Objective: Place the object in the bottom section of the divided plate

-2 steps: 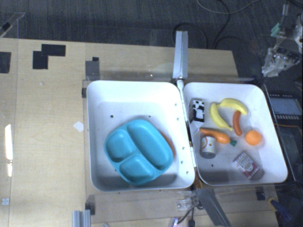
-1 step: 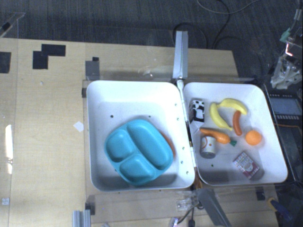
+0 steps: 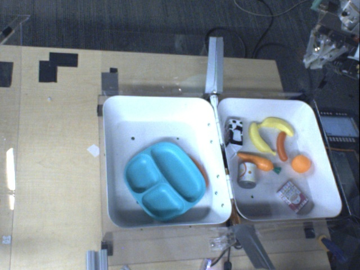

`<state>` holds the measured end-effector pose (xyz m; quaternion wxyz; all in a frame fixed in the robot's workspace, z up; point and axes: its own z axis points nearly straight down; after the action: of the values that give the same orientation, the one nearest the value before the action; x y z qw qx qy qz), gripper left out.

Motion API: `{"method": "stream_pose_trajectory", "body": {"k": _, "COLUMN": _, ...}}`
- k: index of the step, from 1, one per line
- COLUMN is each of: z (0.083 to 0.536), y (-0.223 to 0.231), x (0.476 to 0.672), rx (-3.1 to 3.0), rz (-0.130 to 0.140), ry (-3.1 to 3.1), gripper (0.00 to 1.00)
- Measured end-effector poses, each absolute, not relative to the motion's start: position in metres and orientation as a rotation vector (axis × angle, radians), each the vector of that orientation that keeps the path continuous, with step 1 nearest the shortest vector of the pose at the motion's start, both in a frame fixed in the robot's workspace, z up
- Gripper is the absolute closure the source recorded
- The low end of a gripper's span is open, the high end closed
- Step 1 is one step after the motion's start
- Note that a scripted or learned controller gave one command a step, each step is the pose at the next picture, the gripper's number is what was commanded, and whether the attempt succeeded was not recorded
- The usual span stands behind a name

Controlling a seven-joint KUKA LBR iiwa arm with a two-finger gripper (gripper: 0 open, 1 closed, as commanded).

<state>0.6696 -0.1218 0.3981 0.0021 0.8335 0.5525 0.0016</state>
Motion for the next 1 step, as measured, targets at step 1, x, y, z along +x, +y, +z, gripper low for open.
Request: {"method": "stream_pose_trajectory", "body": {"k": 1, "z": 0.324, "y": -0.0653, "x": 0.6694, "rx": 2.628, "rz": 0.004, "ry": 1.719, "gripper": 1.0}}
